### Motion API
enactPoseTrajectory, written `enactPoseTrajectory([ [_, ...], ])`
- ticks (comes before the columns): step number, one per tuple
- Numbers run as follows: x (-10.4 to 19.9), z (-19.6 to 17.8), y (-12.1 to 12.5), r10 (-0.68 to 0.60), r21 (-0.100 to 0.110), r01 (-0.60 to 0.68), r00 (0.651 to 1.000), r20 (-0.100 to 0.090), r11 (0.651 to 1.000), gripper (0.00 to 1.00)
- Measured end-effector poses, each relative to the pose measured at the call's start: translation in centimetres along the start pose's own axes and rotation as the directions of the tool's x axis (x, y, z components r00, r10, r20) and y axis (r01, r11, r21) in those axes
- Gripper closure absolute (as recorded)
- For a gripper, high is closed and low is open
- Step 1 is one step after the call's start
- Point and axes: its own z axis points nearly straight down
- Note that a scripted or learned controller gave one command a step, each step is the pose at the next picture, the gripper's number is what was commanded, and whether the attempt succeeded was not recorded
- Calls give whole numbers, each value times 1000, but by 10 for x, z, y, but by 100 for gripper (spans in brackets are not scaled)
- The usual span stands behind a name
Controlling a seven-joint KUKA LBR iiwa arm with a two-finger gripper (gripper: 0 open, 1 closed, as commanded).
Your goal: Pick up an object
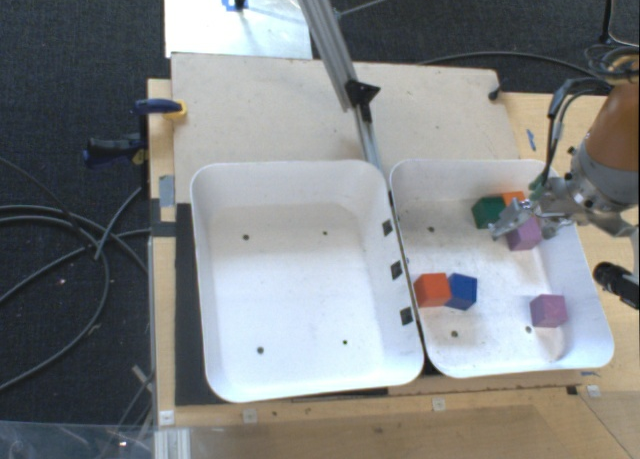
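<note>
Arm (612, 152) comes in from the right, orange band visible above the wrist, hand (522, 219) down over the far part of the right bin (578, 352). Hand is clamped on a purple block (524, 234): the block sits between the metal fingers (510, 217) and looks tilted; can't tell whether it's off the bin floor or touching it. Just left of the hand, a green block (487, 211) with an orange block (513, 198) right behind it on its far-right side, the two touching or nearly so; both very close to the fingers, contact unclear. Middle of the same bin, toward its left wall: a red-orange block (432, 289) and a blue block (462, 290) side by side, touching, blue on the right. Second purple block (548, 310) sits alone near the right-near corner, well apart from the others. Left bin (215, 187) sits beside the right one, rims meeting along the centre, with small black tabs (396, 270) along that shared edge. Both bins rest on a light board surface (260, 107). A grey pole (325, 22) runs diagonally from the far edge down to the junction between the bins, with a black clamp (361, 93) partway. Blue-handled clamp (158, 106) on the surface's far-left corner, black cables (60, 237) on the dark floor to the left.
</note>
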Motion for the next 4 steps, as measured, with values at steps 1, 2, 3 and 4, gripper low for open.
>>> enactPoseTrajectory([
  [1, 8, 46, -20, 2, 6, -2, 1000, -1, 1000, 0],
  [2, 1, 116, 27, -3, 0, 3, 1000, 2, 1000, 0],
  [3, -5, 116, 83, 0, 13, 0, 1000, -3, 1000, 0],
  [4, -6, 106, 83, -4, 10, 4, 1000, 0, 1000, 100],
])
